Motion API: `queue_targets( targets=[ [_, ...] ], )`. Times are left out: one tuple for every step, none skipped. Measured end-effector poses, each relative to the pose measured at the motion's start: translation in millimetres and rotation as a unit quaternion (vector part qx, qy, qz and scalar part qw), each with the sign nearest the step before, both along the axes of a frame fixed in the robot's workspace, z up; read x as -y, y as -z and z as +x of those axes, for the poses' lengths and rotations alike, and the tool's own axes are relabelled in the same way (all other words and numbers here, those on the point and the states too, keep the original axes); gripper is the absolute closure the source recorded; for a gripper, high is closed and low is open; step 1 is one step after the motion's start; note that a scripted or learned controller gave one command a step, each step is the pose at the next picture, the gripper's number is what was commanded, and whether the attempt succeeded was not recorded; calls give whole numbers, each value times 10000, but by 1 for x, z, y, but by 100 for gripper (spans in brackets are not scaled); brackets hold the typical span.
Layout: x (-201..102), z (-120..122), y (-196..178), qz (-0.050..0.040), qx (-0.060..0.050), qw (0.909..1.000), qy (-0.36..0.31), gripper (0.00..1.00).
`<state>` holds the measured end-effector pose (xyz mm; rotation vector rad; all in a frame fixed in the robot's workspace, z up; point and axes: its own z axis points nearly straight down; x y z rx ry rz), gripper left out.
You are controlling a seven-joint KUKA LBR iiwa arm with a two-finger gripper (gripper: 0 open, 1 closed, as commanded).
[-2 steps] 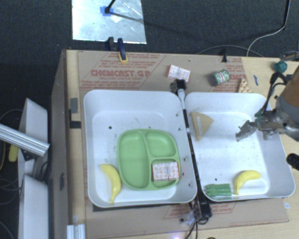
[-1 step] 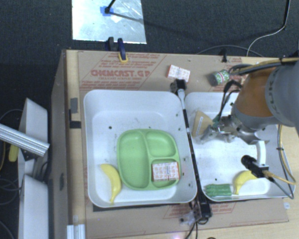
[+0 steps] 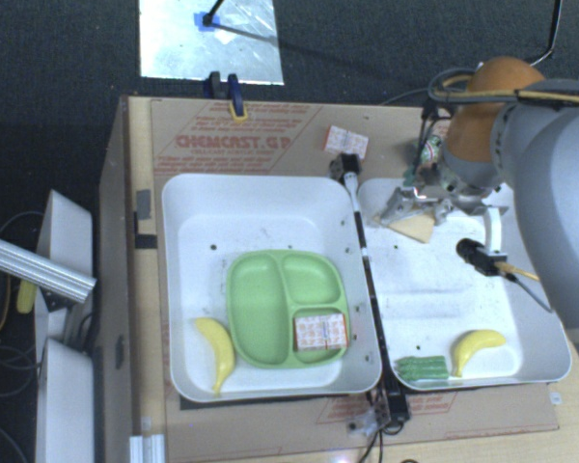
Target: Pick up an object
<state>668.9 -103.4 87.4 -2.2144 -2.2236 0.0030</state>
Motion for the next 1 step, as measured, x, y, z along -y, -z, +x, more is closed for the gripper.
queue_targets(
  targets=[
    [3, 0, -13, -19, -10, 10000, -18, 100]
  ],
)
